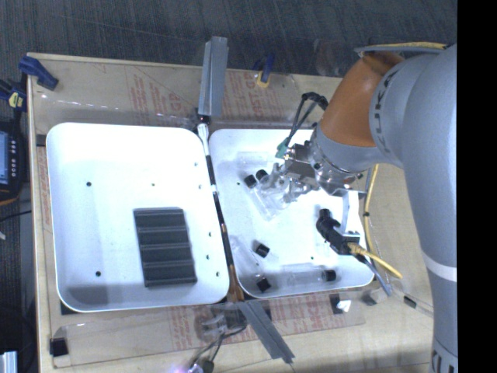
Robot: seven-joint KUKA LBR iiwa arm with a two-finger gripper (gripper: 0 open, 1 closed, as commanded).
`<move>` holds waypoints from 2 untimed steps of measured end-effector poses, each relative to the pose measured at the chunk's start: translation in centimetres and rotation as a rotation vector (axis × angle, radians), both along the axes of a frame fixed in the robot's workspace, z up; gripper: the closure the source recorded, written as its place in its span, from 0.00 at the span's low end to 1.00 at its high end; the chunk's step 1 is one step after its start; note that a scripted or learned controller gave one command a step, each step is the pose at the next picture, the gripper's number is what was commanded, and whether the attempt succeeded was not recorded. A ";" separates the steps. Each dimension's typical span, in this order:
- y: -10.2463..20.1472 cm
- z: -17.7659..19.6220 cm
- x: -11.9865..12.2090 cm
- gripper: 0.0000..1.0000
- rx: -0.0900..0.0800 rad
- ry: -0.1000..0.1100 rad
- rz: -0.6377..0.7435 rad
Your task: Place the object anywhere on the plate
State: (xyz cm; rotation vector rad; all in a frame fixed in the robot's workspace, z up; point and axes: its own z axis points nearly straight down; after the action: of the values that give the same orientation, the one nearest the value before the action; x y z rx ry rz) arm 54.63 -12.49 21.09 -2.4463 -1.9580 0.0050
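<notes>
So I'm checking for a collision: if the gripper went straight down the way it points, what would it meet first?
Probably the clear object lying just under the gripper on the right bin floor, though depth is hard to judge from above.

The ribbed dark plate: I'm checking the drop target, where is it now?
In the camera view the ribbed dark plate lies in the left bin, toward its lower right, near the divider to the right bin.

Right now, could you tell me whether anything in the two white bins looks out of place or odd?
Nothing looks spilled or broken. The dark ribbed rectangular plate lies slightly askew in the left white bin, with nothing on it. Several small black blocks lie scattered across the right white bin, where the end effector sits over a clear, hard-to-read object.
</notes>
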 end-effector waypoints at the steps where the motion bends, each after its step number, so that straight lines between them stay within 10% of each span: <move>1: 8.6 -2.1 4.6 1.00 -0.005 -0.001 -0.460; 2: 14.4 -2.1 10.5 1.00 -0.006 0.000 -0.604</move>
State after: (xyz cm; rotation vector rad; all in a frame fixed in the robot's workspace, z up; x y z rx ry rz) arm 65.14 1.96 19.03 -2.9219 -1.1436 0.0066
